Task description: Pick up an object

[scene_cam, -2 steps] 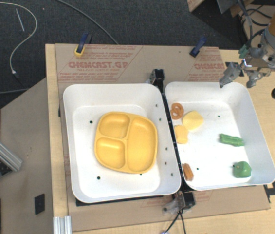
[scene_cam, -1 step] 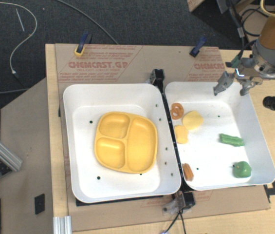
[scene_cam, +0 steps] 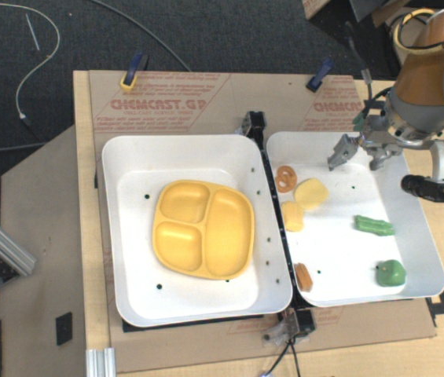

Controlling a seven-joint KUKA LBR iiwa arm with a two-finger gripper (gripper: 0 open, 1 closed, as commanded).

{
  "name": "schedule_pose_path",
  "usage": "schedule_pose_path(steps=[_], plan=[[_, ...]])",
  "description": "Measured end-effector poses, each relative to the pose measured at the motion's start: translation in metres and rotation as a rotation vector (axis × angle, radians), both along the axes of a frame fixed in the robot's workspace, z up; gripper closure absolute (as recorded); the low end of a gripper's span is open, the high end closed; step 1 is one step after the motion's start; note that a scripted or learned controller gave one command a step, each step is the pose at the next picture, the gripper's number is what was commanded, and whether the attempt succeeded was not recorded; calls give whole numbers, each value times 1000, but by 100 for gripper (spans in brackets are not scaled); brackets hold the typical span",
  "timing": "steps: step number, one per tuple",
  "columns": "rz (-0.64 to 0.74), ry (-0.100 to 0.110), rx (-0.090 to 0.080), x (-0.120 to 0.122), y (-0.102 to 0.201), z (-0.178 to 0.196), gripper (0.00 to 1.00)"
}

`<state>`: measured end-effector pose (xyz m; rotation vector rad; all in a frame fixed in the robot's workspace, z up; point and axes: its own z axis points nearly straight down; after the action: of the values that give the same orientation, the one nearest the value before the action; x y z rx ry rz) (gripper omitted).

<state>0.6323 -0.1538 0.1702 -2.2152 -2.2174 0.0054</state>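
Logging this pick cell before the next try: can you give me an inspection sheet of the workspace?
Surface: two white bins, left bin and right bin, on a cardboard-covered bench.
Job's things: in the right bin, a pretzel, two yellow pieces, a green pod, a green pepper, a hotdog.
Clutter: a yellow divided tray in the left bin.
Grippers: gripper open above the right bin's far side, holding nothing.
Cables: a grey cable on the floor.
Surroundings: dark carpet, blue clamps.

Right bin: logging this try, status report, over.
Gripper open, jaws spread above right bin, holding nothing. Pretzel nearest, untouched. Nothing in the way.
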Motion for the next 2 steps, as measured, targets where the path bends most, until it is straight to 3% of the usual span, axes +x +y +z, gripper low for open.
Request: schedule_pose_path(steps=[1,2], plan=[[-1,1,0,-6,5,-62,0],[0,-9,-2,-3,4,-46,100]])
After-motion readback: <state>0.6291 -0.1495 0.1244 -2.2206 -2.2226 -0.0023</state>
